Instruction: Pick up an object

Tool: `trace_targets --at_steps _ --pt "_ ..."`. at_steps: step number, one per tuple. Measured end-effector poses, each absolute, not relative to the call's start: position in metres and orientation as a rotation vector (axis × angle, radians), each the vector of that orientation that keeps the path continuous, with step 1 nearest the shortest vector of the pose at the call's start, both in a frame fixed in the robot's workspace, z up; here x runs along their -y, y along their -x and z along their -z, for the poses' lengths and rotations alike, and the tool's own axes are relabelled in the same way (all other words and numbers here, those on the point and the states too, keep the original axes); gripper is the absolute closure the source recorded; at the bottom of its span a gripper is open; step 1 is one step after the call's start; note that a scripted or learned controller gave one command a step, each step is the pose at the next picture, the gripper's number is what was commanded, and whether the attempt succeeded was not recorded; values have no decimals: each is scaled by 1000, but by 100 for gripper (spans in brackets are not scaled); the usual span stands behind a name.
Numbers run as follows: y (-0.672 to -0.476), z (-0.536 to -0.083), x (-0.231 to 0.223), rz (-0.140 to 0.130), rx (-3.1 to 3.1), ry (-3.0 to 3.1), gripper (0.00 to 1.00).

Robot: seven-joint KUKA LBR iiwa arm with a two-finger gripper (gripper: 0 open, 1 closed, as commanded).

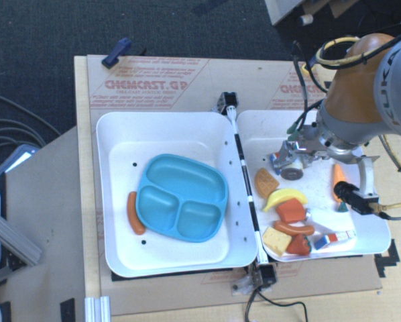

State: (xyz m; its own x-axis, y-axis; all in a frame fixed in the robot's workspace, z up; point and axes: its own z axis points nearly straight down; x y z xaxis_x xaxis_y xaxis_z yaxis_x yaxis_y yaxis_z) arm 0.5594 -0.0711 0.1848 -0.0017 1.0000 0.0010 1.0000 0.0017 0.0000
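Observation:
My gripper (289, 161) hangs low over the upper left part of the right bin (271, 127), just above a brown bread-like piece (265, 180). Below that lie a yellow banana (285, 198), a red block (291, 210), a red sausage (296, 229) and a yellow cheese wedge (275, 240). At the bin's right side an orange carrot (338, 177) lies partly behind the arm's black fitting. Beside the gripper's tip is a small grey round shape (292, 174); I cannot make out what it is.
The left bin (113, 180) holds a blue divided plate (181, 198) with a second red sausage (135, 213) beside its left rim. A white, red and blue tube (333, 238) lies at the right bin's lower right. A black clamp (227, 102) sits between the bins.

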Motion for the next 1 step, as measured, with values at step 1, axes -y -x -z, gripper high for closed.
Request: trace_targets --at_steps 1 --pt "-493 -254 40 -1 2221 2219 100"
